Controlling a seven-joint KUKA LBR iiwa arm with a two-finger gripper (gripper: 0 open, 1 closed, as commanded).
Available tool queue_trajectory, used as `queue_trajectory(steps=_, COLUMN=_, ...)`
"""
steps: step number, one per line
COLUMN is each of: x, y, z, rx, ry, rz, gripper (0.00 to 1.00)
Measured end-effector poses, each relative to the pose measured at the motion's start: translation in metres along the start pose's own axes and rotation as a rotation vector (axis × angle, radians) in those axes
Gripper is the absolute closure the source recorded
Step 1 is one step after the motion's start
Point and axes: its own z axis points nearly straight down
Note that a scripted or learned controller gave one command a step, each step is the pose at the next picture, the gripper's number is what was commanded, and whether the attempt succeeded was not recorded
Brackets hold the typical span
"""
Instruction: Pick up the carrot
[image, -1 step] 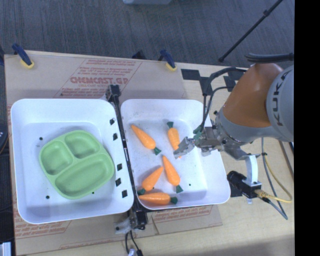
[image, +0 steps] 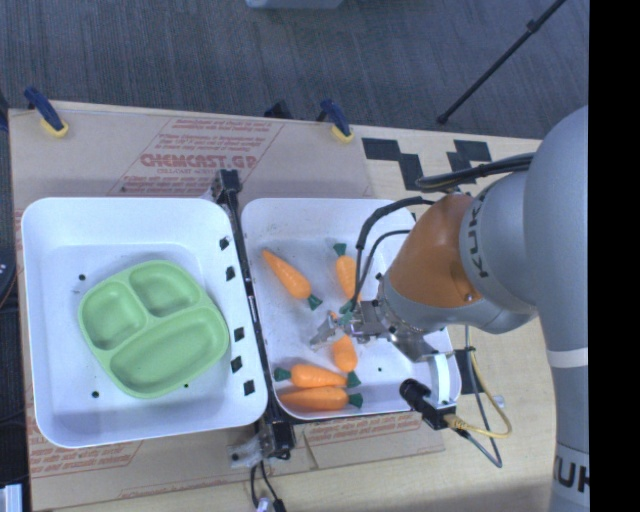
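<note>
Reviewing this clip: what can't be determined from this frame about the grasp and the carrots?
- Hand, camera view: the wrist covers most of it, so a grip on the carrot below it is unreadable.
- Upper carrot: its lower end runs under the cables.
- Right bin: the arm hides its right side.

Red print is showing on the brown cardboard sheet lying under the bins, at about eleven o'clock in the view. Its largest line is reading roughly "CHEMCAST GP", seen at a slant. Smaller red lines are sitting above and below that word, too fine to read. More red print is peeking out on the cardboard's edge at about seven o'clock, also too small to make out. On the grey arm, dark letters are curving along the housing beside the orange band, partly reading "KU". At about five o'clock, on the arm's lower link, "KU" is showing again, cut off by the frame.
</note>
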Motion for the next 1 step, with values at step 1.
queue_trajectory(steps=1, x=-0.0001, y=0.0002, z=-0.0100, rx=0.002, ry=0.000, rz=-0.005, gripper=1.00)
